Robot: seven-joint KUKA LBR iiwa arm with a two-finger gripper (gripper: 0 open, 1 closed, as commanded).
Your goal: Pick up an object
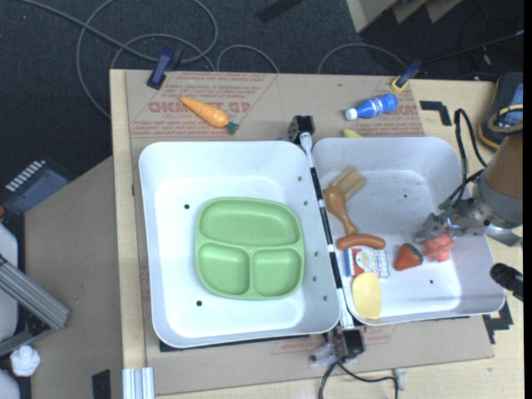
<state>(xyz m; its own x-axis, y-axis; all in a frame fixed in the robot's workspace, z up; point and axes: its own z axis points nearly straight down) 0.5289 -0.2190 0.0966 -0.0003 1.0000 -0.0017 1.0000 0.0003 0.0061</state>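
While the arm reaches in over the right bin [391, 152], the gripper [439, 227] sits low near that bin's right side, just above or against a small pinkish-red toy [440, 248]. Whether the gripper is closed on anything I cannot tell; its tip is small and blurred against the toy, and nothing is clearly seen clamped in it.

By my reading, the step in hand is the approach or the grasp itself, with no lift yet: the pinkish toy seems to lie on the bin floor. The next move would call for a firm close on that toy and a straight rise, keeping clear of the red strawberry-like piece [407, 258] just beside it to the left, which could be nudged or dragged along.

The pinkish toy looks small, rounded and lumpy, likely light plastic, so it may slip or roll if pinched off centre.

Elsewhere in the right bin lie a yellow lemon-shaped piece [366, 296], a small packet [367, 263], a sausage [360, 241] and a tan wooden utensil [339, 199], all well apart from the gripper. The left bin [166, 181] holds a green divided plate [248, 248]. On the tabletop [133, 223] behind the bins rest a carrot [208, 111] and a blue and white bottle [371, 106].
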